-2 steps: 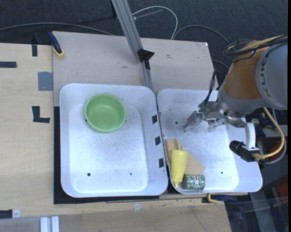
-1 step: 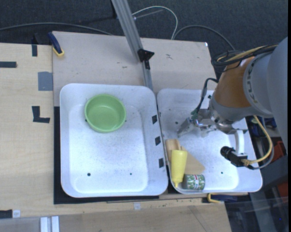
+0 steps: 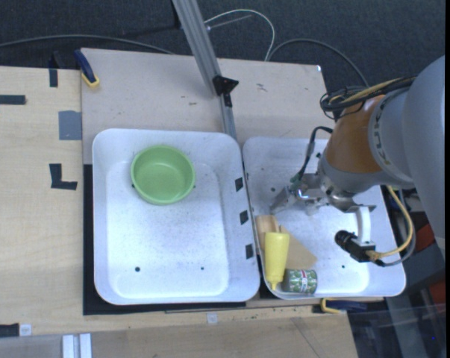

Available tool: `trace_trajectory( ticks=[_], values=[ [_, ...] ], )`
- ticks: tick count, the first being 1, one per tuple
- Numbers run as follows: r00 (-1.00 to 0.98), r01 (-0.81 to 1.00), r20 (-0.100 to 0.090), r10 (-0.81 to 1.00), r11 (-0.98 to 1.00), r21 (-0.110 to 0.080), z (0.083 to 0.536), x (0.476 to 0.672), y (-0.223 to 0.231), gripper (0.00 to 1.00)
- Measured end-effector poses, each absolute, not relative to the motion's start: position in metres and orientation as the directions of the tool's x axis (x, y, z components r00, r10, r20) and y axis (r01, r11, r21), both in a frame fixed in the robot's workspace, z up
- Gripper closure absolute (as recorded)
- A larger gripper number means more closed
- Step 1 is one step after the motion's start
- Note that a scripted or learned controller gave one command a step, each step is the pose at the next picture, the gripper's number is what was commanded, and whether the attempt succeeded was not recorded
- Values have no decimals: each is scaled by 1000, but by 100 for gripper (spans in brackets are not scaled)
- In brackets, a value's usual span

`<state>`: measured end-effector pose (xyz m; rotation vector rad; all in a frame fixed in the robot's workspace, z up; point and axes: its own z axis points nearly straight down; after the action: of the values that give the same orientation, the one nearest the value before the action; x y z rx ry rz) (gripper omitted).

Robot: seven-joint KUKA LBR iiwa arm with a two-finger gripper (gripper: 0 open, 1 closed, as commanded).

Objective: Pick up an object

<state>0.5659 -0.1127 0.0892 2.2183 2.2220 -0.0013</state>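
The arm is reaching in over the right bin, and the gripper is hanging near the middle of that bin, a little toward its left wall. Its two fingers are standing a bit apart, and nothing is sitting between them, so it is holding nothing yet. I think this is the reaching step, with the grab not yet done.

The closest things to grab are lying in the near left corner of the right bin. A yellow bottle is lying flat along the left wall. Its long side is running from the far edge toward the near edge, and its narrower end is pointing toward the near edge. A small green can is lying on its side just beside that end, right by the near rim. A flat brown piece is touching the bottle on its right.

Next, the gripper would need to be moving toward the near edge, getting over the bottle, turning so the fingers are crossing its short side, then going down.

A green bowl is sitting upright in the far part of the left bin.
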Motion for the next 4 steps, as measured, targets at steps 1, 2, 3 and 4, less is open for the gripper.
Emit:
trace_trajectory(
  ticks=[1,2,3,4],
  values=[
    [-3,1000,0,1000,3,0,100,566,-112,100],
    [-3,1000,0,1000,3,3,147,566,-102,100],
    [-3,1000,0,1000,3,4,199,567,-91,100],
    [-2,1000,-1,1000,2,3,244,561,-94,100]
  ],
)
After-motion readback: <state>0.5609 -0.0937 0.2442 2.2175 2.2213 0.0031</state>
